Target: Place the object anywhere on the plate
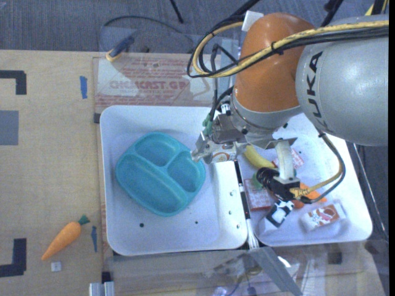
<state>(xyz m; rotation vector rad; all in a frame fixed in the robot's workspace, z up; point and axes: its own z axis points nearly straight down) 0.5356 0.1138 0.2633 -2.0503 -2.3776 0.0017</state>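
Note:
A light blue divided plate [159,172] lies in the left bin [185,233], its three compartments bare. My gripper [205,149] hangs over the plate's upper right rim, close to the wall between the two bins. The orange wrist band and grey arm hide most of it from above. I see nothing clearly held in it. A yellow banana [255,158] lies in the right bin [355,224], just right of the gripper and partly under the arm.
The right bin also holds a red packet [259,197], a white and red carton [322,217], a small black and white item [278,213] and an orange piece [313,196]. A toy carrot [62,239] lies on the bench left of the bins.

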